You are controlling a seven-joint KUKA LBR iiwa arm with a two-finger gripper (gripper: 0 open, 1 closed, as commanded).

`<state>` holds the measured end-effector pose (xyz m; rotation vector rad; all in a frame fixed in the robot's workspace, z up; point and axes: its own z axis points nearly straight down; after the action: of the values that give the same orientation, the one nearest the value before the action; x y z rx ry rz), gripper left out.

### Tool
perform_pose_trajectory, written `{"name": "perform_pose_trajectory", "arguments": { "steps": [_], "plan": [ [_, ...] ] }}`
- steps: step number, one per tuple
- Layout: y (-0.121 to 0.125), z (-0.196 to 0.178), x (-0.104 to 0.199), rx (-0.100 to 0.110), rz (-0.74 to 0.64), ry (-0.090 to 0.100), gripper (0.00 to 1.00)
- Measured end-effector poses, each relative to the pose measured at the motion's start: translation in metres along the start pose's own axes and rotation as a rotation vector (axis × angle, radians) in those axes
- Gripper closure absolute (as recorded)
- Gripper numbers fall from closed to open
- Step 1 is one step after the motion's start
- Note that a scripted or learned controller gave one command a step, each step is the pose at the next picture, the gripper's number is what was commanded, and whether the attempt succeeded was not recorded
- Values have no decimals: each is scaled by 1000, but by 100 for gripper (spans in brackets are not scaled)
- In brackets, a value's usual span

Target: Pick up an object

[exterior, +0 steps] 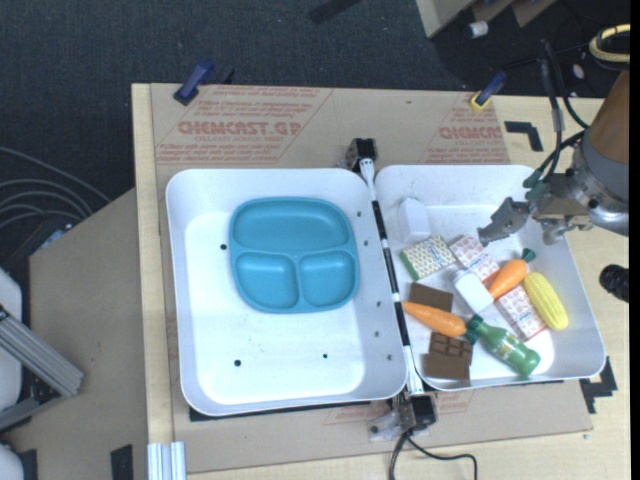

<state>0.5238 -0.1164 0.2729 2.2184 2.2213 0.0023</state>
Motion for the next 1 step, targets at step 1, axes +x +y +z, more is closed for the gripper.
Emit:
{"name": "perform_pose_trajectory", "arguments": {
  "steps": [1],
  "plan": [
    [-6,184,-42,-1,2,-1,0]
  ]
}}
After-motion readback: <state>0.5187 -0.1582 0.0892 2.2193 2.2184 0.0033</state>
